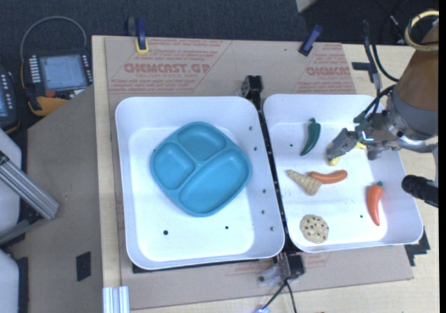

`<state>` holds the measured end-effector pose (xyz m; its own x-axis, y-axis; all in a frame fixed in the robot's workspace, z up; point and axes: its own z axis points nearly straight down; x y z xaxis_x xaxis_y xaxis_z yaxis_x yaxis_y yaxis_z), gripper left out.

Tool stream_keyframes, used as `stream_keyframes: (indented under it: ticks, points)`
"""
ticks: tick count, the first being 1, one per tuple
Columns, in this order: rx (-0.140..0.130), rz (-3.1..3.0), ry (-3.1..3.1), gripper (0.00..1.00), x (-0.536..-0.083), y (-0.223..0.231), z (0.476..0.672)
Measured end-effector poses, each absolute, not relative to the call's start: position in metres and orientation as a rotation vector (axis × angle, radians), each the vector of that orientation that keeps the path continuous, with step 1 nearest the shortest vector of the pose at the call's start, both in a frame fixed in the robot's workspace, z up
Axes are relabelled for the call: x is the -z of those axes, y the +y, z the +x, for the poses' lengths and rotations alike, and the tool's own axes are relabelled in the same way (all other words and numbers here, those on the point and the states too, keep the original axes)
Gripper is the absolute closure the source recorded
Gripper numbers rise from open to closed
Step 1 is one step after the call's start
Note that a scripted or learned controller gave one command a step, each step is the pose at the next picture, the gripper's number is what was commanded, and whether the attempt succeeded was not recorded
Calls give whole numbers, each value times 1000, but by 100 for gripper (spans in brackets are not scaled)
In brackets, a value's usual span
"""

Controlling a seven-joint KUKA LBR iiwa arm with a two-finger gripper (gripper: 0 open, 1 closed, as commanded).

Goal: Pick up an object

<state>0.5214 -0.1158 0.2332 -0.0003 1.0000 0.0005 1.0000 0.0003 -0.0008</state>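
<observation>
While the grey arm with its orange band (422, 81) reaches in from the right edge of the camera view, its wrist is bent down and leftward over the right shallow white bin (397, 235), so the two-finger gripper (341, 149) hangs low over the bin's upper middle. The dark fingers (339, 144) point left and down, and a small yellow piece (335, 159) shows right at their tips; whether they are closed on it or merely resting against it cannot be told from this slant. Just below the tips lies an orange sausage-shaped toy (328, 177), its left end touching a tan wedge-shaped cone piece (301, 180). A dark green chilli-shaped toy (310, 136) lies to the left of the gripper, apart from it. An orange carrot-shaped toy (375, 203) sits near the bin's right wall, and a round tan speckled cookie (313, 228) lies near the front wall. The left shallow white bin (139, 235) carries a blue plastic divided plate (201, 167), roughly centred. Both bins sit side by side on the cardboard-covered counter (209, 67).
</observation>
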Motion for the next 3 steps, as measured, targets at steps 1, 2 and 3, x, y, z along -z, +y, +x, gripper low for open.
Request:
stream_keyframes:
  ticks: [1,2,3]
  points:
    - [-1,-2221,-2220,0,-173,-114,521]
    - [-6,-2217,-2215,0,-109,-111,519]
    - [-2,-2220,-2218,0,-83,-111,519]
